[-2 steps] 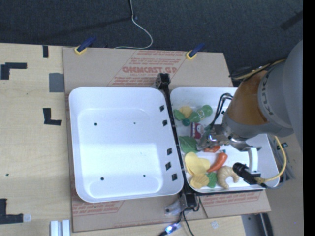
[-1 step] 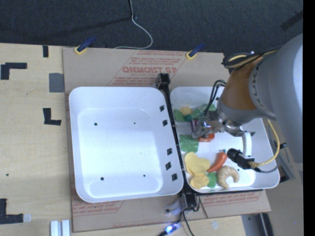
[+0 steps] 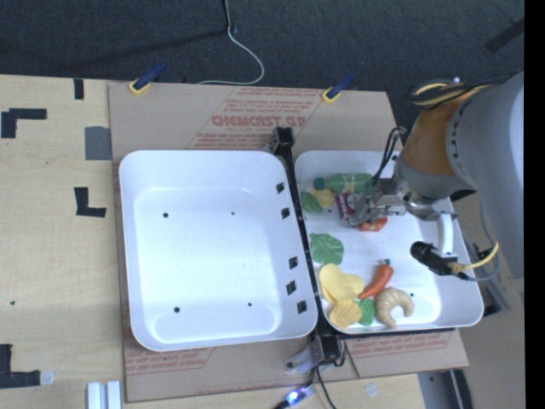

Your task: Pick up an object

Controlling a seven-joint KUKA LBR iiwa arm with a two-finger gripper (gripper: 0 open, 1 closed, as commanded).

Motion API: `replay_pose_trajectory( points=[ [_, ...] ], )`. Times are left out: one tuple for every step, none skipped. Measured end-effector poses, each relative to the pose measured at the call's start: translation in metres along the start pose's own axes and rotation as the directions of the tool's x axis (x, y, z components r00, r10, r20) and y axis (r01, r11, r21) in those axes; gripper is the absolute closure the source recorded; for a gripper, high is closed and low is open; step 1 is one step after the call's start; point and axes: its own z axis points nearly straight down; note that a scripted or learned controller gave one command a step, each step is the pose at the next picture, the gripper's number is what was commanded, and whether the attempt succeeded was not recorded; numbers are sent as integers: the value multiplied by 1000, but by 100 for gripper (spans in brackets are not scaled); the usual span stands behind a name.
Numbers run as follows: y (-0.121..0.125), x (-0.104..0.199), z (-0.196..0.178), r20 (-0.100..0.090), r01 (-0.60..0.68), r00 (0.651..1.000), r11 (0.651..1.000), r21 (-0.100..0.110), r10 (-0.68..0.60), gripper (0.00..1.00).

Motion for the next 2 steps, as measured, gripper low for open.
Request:
replay_pose_trajectory(
  points=[
    [-41,-16,-24,1,-2,1000,1000,10,2,100],
    [21,39,1,1,6,1000,1000,0,-6,100]
  ],
)
